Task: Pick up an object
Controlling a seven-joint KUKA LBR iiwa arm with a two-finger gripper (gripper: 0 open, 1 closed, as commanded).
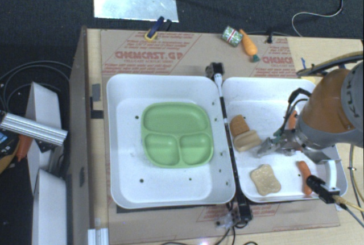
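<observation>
hand: hand (266, 149) low inside the right bin (267, 90), reaching left from the arm (333, 113); metal tips point at the food pieces
hand state: can't tell if spread or pressed together, too small and blurred from here
hold: nothing seen between the tips, no contact I can confirm
nearest object: tan block piece (245, 140) just beside the tips, to their left; brown ridged piece (239, 124) touching it above
other candidates: toast-like slice (265, 179) near the front of the right bin; orange carrot-like piece (304, 174) near the right wall
left bin: left bin (119, 102) holds a green divided plate (177, 134), well apart from the hand
table: small can (231, 35) and toy carrot (248, 44) behind the bins
progress: early, approach looks done, grasp and lift still to do; all objects lie flat in the bins
</observation>
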